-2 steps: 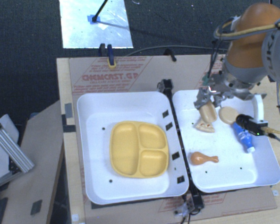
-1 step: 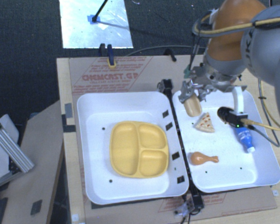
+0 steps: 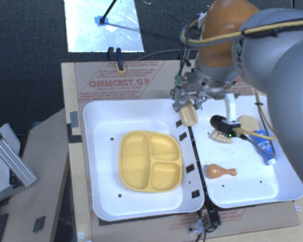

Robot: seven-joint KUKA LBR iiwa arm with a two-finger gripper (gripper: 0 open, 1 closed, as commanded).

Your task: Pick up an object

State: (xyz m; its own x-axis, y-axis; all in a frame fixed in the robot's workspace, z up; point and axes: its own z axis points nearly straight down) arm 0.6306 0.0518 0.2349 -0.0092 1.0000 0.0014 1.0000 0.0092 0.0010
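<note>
My gripper (image 3: pixel 186 106) hangs over the divider between the two bins, near their far edge. It is shut on a tan oblong piece (image 3: pixel 188 116) that hangs from its fingers above the bin rims. In the right bin (image 3: pixel 286 189) lie an orange drumstick-shaped toy (image 3: pixel 220 171), a blue tube (image 3: pixel 263 144), a tan round disc (image 3: pixel 249 122) and a small pale piece (image 3: pixel 221 136). A yellow divided plate (image 3: pixel 150 160) lies in the middle of the left bin (image 3: pixel 99 146).
The grey arm and its orange band cover the far right of the right bin. A cardboard sheet (image 3: pixel 123 81) lies under both bins. An aluminium rail (image 3: pixel 10 157) stands off the bench to the left.
</note>
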